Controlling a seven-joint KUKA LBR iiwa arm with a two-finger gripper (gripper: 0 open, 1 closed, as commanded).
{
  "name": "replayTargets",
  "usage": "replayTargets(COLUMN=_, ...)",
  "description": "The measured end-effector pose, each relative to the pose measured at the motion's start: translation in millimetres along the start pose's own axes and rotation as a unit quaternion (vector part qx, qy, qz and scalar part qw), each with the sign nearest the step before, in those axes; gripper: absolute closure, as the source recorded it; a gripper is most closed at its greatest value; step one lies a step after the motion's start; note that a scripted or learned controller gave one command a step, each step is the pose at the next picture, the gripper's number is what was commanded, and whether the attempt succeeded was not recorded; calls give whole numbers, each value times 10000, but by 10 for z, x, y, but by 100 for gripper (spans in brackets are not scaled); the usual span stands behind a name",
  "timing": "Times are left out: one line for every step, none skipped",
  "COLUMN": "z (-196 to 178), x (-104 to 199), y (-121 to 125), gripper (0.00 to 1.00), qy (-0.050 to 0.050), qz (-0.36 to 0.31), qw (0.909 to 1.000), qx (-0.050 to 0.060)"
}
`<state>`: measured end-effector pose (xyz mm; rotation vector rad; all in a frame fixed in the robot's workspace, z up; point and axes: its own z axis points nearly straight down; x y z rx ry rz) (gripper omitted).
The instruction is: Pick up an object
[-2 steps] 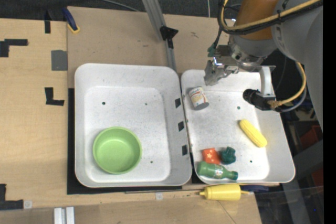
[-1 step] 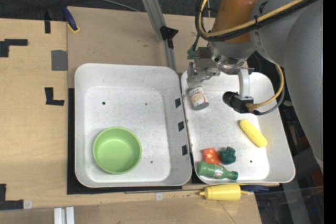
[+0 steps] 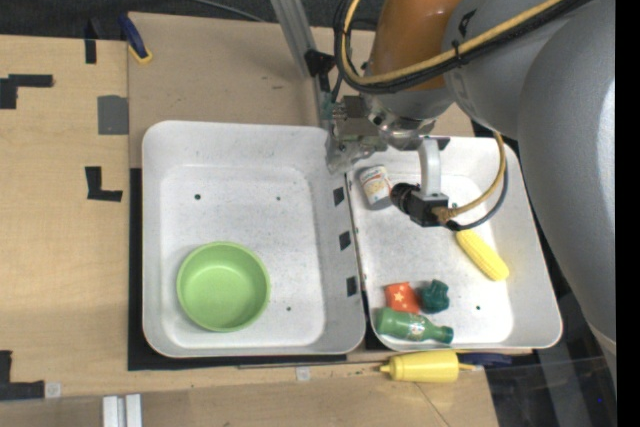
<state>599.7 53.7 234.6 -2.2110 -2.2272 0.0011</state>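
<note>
Yellow bottle [image 3: 424, 366] lies outside right bin [image 3: 525, 315].

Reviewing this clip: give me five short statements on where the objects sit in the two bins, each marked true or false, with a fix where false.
1. The green bowl lies in the left bin. True.
2. The yellow corn cob lies in the left bin. False: it lies in the right bin.
3. The green bottle lies near the right bin's front edge. True.
4. The small jar sits inside the green bowl. False: it is in the right bin, near the divide between the bins.
5. The yellow mustard bottle lies inside the right bin. False: it lies outside, on the bench in front of that bin.
</note>
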Motion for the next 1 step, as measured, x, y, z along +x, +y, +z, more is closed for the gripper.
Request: replayTargets(z=24, x=433, y=-85, gripper=100, qy=-6, qz=5, qw=10000, qx=2)
